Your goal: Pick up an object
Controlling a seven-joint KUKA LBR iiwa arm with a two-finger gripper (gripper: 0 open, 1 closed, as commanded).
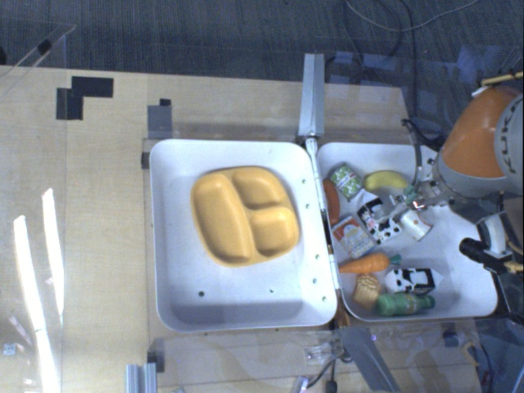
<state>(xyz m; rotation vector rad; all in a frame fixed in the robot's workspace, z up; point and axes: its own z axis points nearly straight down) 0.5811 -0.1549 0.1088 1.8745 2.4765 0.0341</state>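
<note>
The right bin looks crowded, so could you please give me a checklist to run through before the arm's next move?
1. Gripper over right bin: ok.
2. Item between its fingers: cannot tell.
3. Banana beside the gripper, unobstructed from above: ok.
4. Carrot free of neighbours: not ok, it touches a packet.
5. Yellow tray in left bin, clear of the arm: ok.

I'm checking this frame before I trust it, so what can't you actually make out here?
- Gripper, camera view: too small and cluttered to tell whether it holds anything.
- Black-and-white item: partly covered by the gripper, identity unclear.
- Small packet: label too blurred to read.
- Arm: cut off by the right edge.
</note>
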